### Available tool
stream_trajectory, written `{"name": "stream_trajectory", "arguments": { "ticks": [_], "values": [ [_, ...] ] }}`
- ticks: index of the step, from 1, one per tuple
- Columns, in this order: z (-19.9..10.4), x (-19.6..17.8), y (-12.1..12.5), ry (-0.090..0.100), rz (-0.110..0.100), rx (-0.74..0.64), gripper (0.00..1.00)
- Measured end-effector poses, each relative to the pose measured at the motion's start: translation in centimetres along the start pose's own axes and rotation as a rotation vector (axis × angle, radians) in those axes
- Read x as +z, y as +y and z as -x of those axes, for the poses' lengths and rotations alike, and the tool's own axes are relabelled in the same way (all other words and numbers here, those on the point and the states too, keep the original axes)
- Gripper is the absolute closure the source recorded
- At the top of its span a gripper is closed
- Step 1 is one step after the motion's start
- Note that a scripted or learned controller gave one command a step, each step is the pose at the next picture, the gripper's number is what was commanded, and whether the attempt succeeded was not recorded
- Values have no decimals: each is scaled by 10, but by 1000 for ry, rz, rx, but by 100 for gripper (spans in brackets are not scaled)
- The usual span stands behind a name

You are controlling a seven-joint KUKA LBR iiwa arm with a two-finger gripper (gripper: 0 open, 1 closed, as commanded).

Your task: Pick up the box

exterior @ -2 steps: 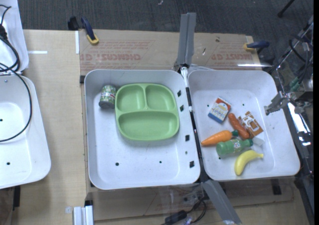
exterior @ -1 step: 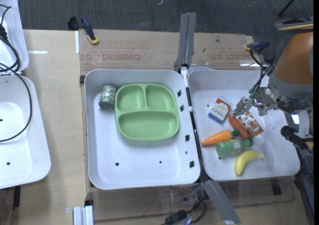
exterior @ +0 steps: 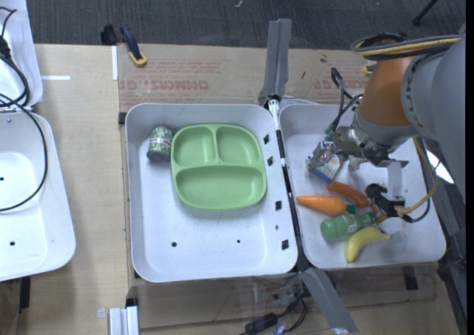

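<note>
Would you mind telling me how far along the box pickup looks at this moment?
Done: the arm has reached over the right bin, with its gripper at the box. In hand: the box appears tilted under the gripper, but whether it is gripped cannot be told. Left: lifting it clear of the bin, away from the carrot, bottle and banana.

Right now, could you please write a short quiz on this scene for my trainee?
1. True or false: the green plate lies in the left bin.
2. Which lies nearest the bottom edge of the right bin? A carrot B banana C box
3. What stands beside the plate, at its upper left corner?

Key: 1 true. 2 B. 3 A small can.
</note>
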State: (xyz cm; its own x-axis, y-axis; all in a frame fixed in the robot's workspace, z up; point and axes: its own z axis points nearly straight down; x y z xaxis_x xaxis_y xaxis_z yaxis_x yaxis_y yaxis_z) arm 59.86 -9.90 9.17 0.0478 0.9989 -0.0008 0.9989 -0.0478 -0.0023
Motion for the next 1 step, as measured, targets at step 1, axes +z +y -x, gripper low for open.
{"name": "stream_trajectory", "arguments": {
  "ticks": [1],
  "values": [
    [6,-60,-9,0,2,-94,0]
  ]
}}
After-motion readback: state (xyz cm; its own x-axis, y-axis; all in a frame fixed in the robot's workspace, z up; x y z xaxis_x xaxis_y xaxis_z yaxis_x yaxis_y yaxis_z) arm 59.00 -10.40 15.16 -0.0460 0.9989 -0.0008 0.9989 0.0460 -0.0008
